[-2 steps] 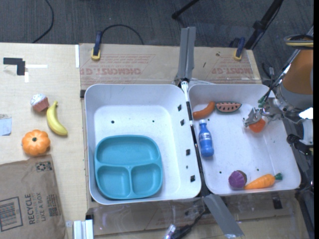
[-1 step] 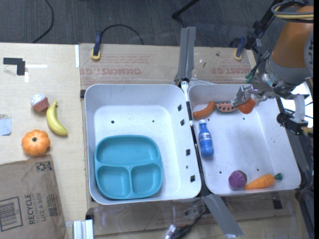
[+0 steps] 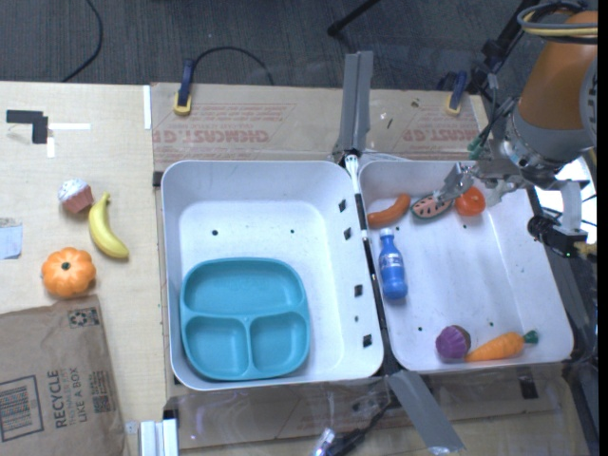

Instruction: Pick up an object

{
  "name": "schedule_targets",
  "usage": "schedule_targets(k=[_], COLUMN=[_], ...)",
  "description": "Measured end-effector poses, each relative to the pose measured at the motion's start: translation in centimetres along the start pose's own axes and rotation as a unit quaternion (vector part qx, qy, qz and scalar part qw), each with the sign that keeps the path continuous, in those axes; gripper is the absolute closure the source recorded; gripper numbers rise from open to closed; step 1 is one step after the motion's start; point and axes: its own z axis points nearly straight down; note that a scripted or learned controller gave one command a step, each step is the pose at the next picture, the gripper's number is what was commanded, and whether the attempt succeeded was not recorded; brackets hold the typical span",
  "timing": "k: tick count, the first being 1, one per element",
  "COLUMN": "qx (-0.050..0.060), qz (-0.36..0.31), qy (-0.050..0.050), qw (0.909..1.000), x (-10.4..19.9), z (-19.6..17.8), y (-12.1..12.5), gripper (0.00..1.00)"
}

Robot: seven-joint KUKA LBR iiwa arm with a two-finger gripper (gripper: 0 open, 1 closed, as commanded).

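Observation:
The right bin (image 3: 532,283) holds several objects. Along its far side lie an orange sausage (image 3: 388,210), a watermelon slice (image 3: 432,205) and a small red-orange ball (image 3: 470,201). A blue bottle (image 3: 392,265) lies near the bin's left wall. A purple round piece (image 3: 453,342) and a carrot (image 3: 496,347) rest near the front edge. My gripper (image 3: 464,182) hangs low over the far side of this bin, just above the gap between the watermelon slice and the ball. I see nothing held in it.
The left bin (image 3: 190,198) holds a teal divided plate (image 3: 247,316). On the bench to the left lie a banana (image 3: 106,228), a small pumpkin (image 3: 68,273) and a cupcake (image 3: 75,197). A grey divider (image 3: 357,103) stands between the bins at the back.

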Motion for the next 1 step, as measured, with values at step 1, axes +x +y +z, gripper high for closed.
schedule_targets(k=[1], qx=[-0.001], qz=[0.001], qy=[-0.001], qw=[1.0], x=[-2.02], z=[8.71], y=[3.63], gripper=[0.0])
